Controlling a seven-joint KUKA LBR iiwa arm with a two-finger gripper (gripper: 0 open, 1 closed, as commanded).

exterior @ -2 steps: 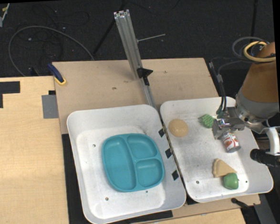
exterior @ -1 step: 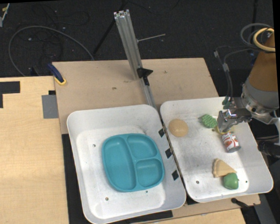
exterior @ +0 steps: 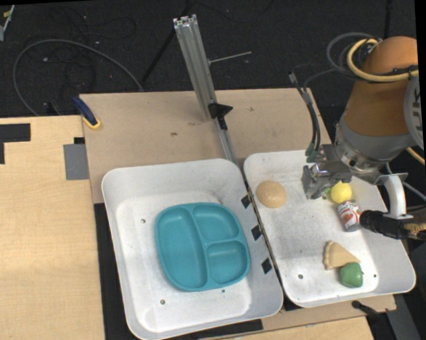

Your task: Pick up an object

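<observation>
While the teal tray sits far to my left in the other bin, a bun lies just left of my gripper; whether it's open, I cannot tell. The lemon is touching my right side, the can just beyond it.

From where I stand, nothing can be read. The small can in the right bin, at about three o'clock of the view, wears a red and white label, perhaps with lettering, but it is too small and blurred to make out any word or number.
</observation>
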